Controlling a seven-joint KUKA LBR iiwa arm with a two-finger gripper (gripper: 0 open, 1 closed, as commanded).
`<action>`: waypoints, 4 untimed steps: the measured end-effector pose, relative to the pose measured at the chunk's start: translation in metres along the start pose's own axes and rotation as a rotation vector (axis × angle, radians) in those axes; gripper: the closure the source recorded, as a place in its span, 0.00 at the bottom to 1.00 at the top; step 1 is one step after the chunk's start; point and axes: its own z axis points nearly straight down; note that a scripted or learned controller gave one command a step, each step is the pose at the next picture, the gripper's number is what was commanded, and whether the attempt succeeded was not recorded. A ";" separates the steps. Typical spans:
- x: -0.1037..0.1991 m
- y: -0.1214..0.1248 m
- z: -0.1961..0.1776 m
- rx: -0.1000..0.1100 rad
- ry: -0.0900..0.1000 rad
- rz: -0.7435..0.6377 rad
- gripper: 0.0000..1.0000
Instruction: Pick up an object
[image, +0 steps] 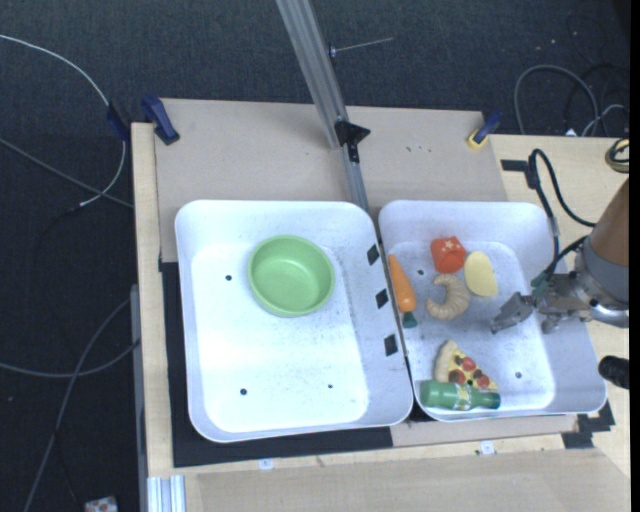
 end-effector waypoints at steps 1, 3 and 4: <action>0.007 0.002 0.063 0.001 0.000 0.000 0.00; 0.008 0.002 0.051 -0.004 0.002 -0.001 1.00; 0.009 0.001 -0.015 -0.021 -0.010 -0.001 1.00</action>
